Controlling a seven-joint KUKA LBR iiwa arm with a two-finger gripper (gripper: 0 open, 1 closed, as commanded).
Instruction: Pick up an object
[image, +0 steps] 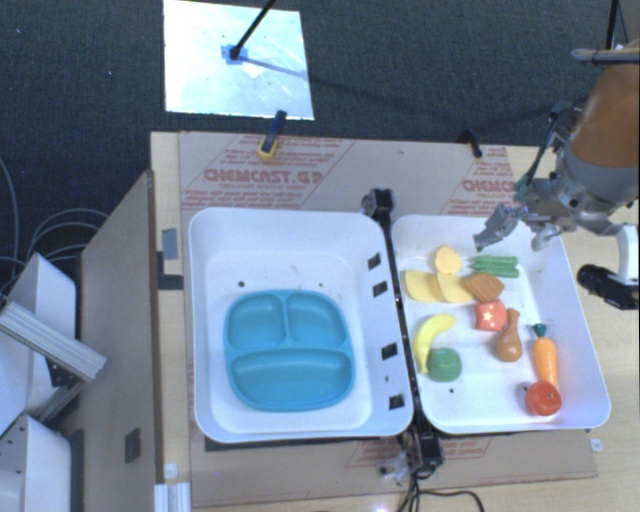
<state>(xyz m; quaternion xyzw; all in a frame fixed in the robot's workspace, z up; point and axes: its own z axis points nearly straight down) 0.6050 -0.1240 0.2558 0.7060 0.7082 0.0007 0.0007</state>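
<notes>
Grey two-finger tool (518, 226) poised over the far right corner of the right-hand shallow white plastic bin (580, 330), fingers spread apart with nothing between them, one tip at the bin's far rim and the other just inside it. Nearest below and left of the fingers: a green ridged toy bean pod (495, 265), with a small round yellow toy piece (448, 260) beside it. Then a tan waffle-like toy biscuit (484, 286), pale yellow toy slices (436, 288), a red toy cube (490, 316), a brown toy drumstick (509, 340), a yellow toy banana (431, 334) touching a round green toy (444, 363) near the divider. Toward the near right edge, an orange toy carrot (544, 360) and a red toy tomato (543, 399), close together. Bare white floor along the right wall and the near left corner. Across the black-clipped seam, the left-hand white bin (215, 260) with a blue three-compartment plastic tray (290, 348) in its middle, open margin on all sides. Cardboard-covered table (330, 170) beyond.
</notes>
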